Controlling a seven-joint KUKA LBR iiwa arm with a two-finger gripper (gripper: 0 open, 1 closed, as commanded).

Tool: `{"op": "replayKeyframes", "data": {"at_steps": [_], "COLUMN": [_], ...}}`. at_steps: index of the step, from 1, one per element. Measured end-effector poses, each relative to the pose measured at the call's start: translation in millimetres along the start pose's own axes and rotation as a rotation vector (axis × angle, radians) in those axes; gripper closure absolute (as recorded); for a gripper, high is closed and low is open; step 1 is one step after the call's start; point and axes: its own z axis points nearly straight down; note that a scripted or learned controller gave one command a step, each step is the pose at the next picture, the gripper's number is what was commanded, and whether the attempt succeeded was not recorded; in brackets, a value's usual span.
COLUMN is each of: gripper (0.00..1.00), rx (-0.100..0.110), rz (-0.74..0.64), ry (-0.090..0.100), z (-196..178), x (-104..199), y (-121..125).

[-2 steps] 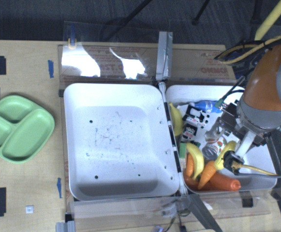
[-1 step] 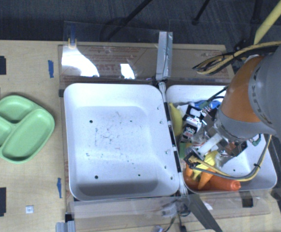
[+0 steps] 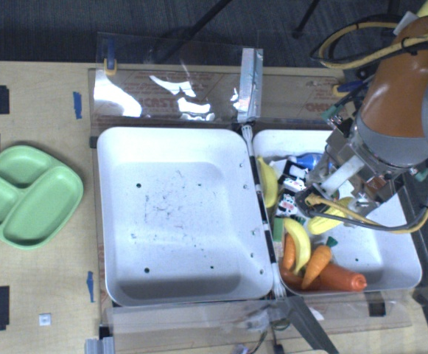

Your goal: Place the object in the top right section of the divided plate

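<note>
The divided plate (image 3: 28, 196), green with 3 sections, lies on the table (image 3: 44, 286) at the far left, well apart from both bins. The left bin (image 3: 118, 150) is beside the right bin (image 3: 398, 260), which holds bananas (image 3: 267, 183), carrots (image 3: 315, 264) and a blue item (image 3: 307, 161). My claw (image 3: 330, 190) hangs over that pile; I cannot tell its state.

The arm (image 3: 401, 109) is a bulky thing, its rounded orange band sitting over a grey wrist housing. Yellow cables (image 3: 361, 39) loop behind it, another yellow one trails beneath, and pale metal fittings crowd the gripper (image 3: 330, 190).
</note>
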Motion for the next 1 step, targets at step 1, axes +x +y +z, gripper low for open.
{"op": "replayKeyframes", "data": {"at_steps": [1], "gripper": [1.0], "rx": [0.003], "rz": [0.051], "ry": [-0.002], "z": [117.3], "x": [61.5], "y": [-37.7]}}
